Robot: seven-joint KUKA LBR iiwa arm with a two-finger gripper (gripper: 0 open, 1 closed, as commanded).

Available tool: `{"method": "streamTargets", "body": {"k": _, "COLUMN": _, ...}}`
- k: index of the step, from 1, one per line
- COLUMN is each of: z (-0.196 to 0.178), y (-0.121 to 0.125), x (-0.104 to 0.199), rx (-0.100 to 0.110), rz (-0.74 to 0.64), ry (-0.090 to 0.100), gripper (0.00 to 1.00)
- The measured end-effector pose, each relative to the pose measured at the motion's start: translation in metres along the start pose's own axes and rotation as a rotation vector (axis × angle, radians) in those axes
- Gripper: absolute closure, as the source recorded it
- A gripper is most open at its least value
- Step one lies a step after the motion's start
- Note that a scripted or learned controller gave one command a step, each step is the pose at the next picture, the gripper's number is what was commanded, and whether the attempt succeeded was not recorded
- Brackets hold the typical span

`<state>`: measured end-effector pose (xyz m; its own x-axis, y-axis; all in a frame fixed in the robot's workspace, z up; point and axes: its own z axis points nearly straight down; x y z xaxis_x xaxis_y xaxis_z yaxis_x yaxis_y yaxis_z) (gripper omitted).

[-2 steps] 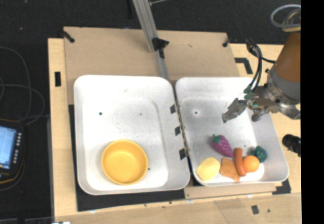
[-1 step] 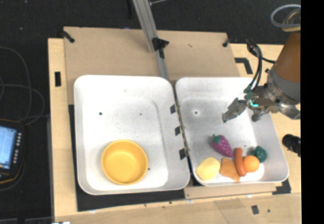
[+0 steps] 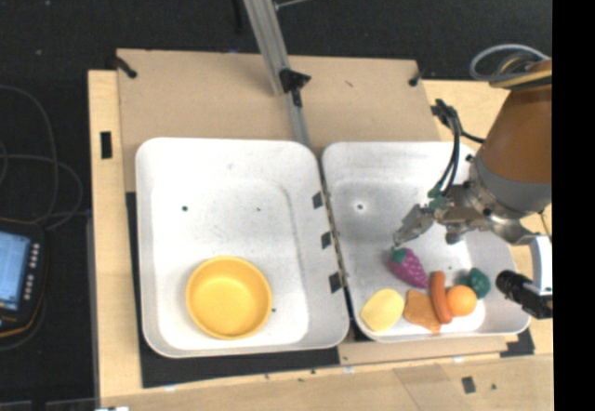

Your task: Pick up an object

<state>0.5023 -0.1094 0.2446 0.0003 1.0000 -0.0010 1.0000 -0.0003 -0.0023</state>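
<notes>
From the camera above, the arm comes in at the right edge of the frame and its gripper [image 3: 409,231] hangs over the right bin [image 3: 372,167], just above a purple toy [image 3: 407,267] lying in that bin's lower half. Nothing sits between the fingers, so the pick looks not yet made; descent, closing and lifting are all left, in my judgement. The nearest candidate is that purple piece, with a yellow lump [image 3: 382,309], an orange carrot-like piece [image 3: 439,298], an orange ball [image 3: 461,299] and a small green item [image 3: 478,282] crowded along the bin's lower edge. A yellow bowl [image 3: 229,297] rests in the lower part of the left bin [image 3: 223,177]. The fingertips blur into the grey wrist hardware, so I cannot tell how wide the jaws stand.
</notes>
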Motion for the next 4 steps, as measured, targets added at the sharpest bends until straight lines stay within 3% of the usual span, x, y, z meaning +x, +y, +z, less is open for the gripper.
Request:
{"method": "streamTargets", "body": {"k": 1, "z": 0.062, "y": -0.005, "x": -0.001, "rx": 0.003, "rz": 0.0, "ry": 0.001, "gripper": 0.0}}
{"method": "streamTargets", "body": {"k": 2, "z": 0.119, "y": 0.001, "x": -0.006, "rx": -0.015, "rz": 0.003, "ry": -0.008, "gripper": 0.0}}
{"method": "streamTargets", "body": {"k": 3, "z": 0.111, "y": 0.0, "x": -0.004, "rx": -0.008, "rz": 0.005, "ry": 0.0, "gripper": 1.0}}
{"method": "streamTargets", "body": {"k": 4, "z": 0.068, "y": 0.002, "x": -0.006, "rx": -0.009, "rz": -0.003, "ry": 0.0, "gripper": 1.0}}
